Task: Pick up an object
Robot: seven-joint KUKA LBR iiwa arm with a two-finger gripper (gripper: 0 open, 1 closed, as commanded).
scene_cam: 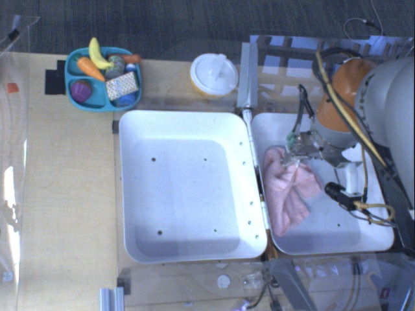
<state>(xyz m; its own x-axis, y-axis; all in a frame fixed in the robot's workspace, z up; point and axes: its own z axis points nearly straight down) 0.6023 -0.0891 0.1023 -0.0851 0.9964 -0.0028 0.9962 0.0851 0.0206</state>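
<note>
Currently: pink cloth (290, 192) along the right bin's (337, 238) left wall, long axis near-to-far; gripper (299, 149) at its far end, jaw state impossible to tell.

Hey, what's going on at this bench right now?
A grey robot arm with an orange band reaches in from the right, its gripper down at the upper end of a crumpled pink cloth lying in the right white bin. Whether it has actually caught the cloth can't be told from here. The left white bin sits alongside. Behind the bins are a blue tray of toy food and a white lidded container.
</note>
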